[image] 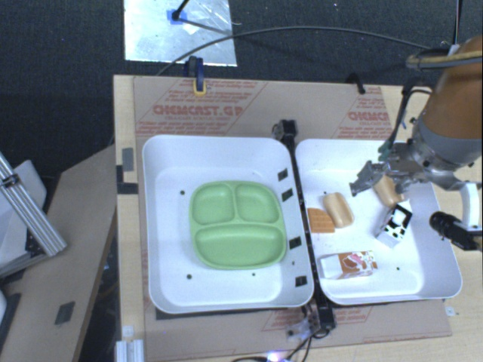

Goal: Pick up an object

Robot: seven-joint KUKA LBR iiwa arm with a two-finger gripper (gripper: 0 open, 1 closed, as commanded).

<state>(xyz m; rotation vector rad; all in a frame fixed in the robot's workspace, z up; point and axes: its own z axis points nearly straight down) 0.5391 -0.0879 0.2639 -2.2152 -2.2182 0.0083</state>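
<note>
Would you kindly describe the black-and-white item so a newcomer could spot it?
Look in the right-hand bin, near its right side. The small black-and-white box lies there below the gripper; it alone is black and white.

Arm: reaches in from the right, orange band above grey wrist.
Gripper: hangs low, angled down-left from the wrist.

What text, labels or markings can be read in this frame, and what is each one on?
"CHEMCAST GP", red print on the cardboard sheet behind the left bin.
The same red print at the sheet's right rear: partly cut off, not readable.
Packet in the right bin: red and brown print, too small to read.
Black-and-white box: pattern, no legible words.
</note>
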